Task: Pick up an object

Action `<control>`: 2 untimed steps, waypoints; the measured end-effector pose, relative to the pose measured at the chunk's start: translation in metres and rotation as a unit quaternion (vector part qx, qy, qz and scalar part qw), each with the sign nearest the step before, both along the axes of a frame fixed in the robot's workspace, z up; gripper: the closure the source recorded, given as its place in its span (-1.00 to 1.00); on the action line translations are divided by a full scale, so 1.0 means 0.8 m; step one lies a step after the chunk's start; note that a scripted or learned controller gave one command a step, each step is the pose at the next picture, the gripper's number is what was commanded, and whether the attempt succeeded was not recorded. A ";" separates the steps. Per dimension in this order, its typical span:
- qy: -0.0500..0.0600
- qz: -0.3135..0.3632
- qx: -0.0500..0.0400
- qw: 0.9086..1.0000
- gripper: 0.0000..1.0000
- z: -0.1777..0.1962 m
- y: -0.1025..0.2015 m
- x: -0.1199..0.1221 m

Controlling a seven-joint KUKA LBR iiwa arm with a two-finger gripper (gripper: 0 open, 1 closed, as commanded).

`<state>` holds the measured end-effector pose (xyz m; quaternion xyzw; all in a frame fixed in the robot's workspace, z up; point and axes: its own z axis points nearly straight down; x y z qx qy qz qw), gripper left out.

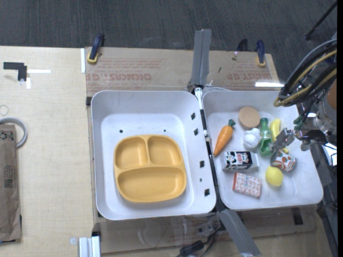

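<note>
On my feed: two shallow white plastic bins side by side on the pale wooden tabletop (pixel 48 143). The left bin (pixel 102 143) holds one item, a yellow-orange divided plastic plate (pixel 150 168) with three compartments, lying flat near the middle. The right bin (pixel 305 191) holds the pickable items, clustered towards its centre and right: an orange toy carrot with a green top (pixel 223 137), lying at a slant near the left wall; a round tan disc (pixel 248 116) towards the back; a small white ball (pixel 251 139) just in front of it; a green plastic bottle (pixel 265 138) beside the ball; a yellow elongated piece (pixel 275 127) just right of the bottle; a small black-and-white carton (pixel 238 160); a flat red-and-white printed packet (pixel 247 184) in front of the carton; a yellow toy lemon (pixel 274 176); and a small multicoloured item (pixel 285 162) just behind the lemon, too small to identify. The grey arm comes in from the right, and its hand (pixel 282 139) sits low over the bottle, the yellow piece and the multicoloured item. I cannot tell how far the hand is parted, or whether it has hold of anything.
</note>
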<state>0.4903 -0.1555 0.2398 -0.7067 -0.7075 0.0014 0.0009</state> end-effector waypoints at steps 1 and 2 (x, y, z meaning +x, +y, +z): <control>-0.001 0.077 0.000 0.997 -1.00 -0.056 -0.002 0.073; -0.001 0.074 0.000 0.997 -1.00 0.034 0.005 0.054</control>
